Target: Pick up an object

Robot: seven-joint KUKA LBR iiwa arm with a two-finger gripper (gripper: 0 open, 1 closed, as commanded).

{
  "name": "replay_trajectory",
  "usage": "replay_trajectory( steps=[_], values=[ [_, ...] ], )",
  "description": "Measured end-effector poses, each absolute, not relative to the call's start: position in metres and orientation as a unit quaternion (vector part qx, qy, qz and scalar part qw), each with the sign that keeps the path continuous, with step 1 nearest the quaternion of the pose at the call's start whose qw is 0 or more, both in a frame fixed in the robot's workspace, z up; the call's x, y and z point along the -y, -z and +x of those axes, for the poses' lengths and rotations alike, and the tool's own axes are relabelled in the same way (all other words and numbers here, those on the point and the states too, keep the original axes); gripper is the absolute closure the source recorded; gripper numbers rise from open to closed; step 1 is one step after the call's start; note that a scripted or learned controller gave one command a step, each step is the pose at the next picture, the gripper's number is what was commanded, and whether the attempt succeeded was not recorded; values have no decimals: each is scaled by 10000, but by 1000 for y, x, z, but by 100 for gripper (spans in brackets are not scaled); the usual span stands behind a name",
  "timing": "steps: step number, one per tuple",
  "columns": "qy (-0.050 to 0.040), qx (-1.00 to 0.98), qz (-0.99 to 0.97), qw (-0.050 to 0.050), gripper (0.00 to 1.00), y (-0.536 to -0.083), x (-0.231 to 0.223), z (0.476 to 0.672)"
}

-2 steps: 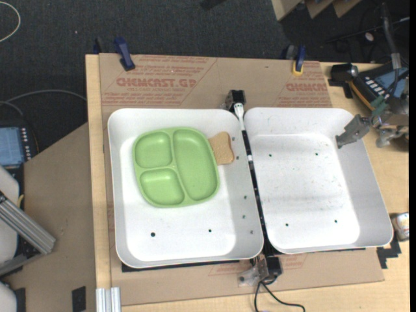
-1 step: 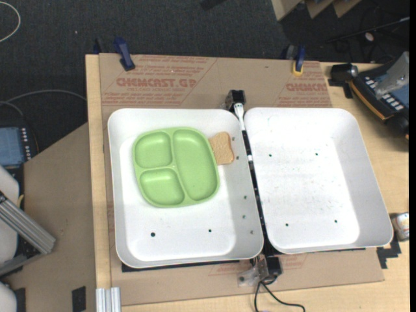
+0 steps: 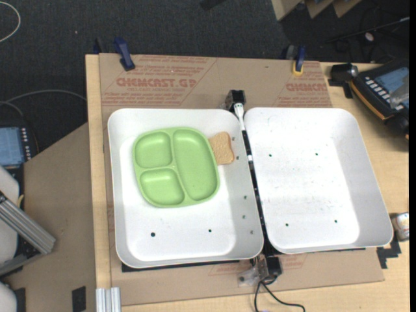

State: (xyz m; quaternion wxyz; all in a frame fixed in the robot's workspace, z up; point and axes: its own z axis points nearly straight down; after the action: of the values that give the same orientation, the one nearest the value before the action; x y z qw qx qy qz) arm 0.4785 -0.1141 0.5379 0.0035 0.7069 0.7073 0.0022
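A light green plastic plate with three compartments (image 3: 175, 167) lies flat in the far part of the left shallow white bin (image 3: 130, 239). Touching its right rim is a small tan rectangular piece like a cracker or sponge (image 3: 223, 148), its left edge seemingly tucked under the rim. The right white bin (image 3: 312, 181) is cut slightly at its near right corner

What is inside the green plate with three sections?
The green divided plastic plate has nothing showing in any of its three sections. A tan cracker-like piece lies at its right edge, outside it. Whatever lies under the plate is covered.
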Motion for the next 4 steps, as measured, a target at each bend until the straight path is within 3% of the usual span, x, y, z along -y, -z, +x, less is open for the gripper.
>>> replay_trajectory(
  steps=[1, 2, 3, 4],
  values=[
    [-17, -7074, 7068, 43, 100, -547, 114, 480],
    [34, -7080, 7061, -50, 100, -435, 85, 479],
    [31, -7072, 7070, -43, 100, -342, 64, 479],
    [-4, -7091, 7051, -4, 100, -349, 13, 480]
  ],
)
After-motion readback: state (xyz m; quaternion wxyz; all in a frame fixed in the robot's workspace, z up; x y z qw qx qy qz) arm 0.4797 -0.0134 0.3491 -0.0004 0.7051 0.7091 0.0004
